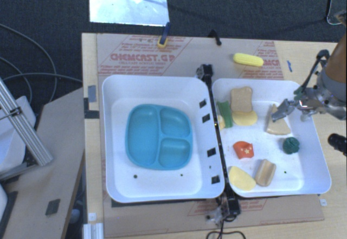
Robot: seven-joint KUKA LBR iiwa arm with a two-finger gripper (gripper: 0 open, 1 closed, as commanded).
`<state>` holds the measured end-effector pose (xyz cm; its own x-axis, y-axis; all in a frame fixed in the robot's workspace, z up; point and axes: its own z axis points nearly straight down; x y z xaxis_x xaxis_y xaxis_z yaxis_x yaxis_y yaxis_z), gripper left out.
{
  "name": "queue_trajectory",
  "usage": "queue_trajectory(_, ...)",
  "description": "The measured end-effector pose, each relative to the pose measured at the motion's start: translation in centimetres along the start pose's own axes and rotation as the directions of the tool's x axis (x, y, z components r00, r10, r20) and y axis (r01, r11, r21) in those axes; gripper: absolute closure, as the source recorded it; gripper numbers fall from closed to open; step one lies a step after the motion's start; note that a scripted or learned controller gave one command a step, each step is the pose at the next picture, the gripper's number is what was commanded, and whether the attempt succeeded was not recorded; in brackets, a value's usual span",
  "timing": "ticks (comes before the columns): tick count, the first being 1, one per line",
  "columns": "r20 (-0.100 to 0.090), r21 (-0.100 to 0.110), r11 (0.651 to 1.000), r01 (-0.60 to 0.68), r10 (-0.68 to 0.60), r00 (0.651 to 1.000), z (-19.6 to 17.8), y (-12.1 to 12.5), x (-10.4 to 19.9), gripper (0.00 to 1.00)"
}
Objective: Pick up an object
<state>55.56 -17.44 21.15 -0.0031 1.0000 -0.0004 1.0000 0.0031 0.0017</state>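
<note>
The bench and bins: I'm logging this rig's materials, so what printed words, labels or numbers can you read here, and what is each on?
"CHEMCAST GP", red print, partly blurred, on the brown sheet behind the left bin.
More red print on the same sheet by the yellow object: too blurred to read.
Faint red print on the sheet's front edge: unreadable.
The blue tray and the food items: no text readable.

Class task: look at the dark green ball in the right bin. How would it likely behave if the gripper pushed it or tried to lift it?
The green ball looks round, so a push would probably roll it across the right bin. Its small curved sides may slip from the gripper unless centred.
</note>
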Motion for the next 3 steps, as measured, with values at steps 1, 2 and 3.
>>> queue_trajectory(1,-0.005,0.012,1.0,-0.003,0.003,1.0,11.2,-5.8,1.8,0.0)
queue_trajectory(2,0.001,-0.018,1.0,0.009,-0.009,1.0,-6.8,-4.6,7.3,0.0)
queue_trajectory(3,-0.002,0.007,1.0,-0.002,0.002,1.0,1.5,-7.0,8.6,0.0)
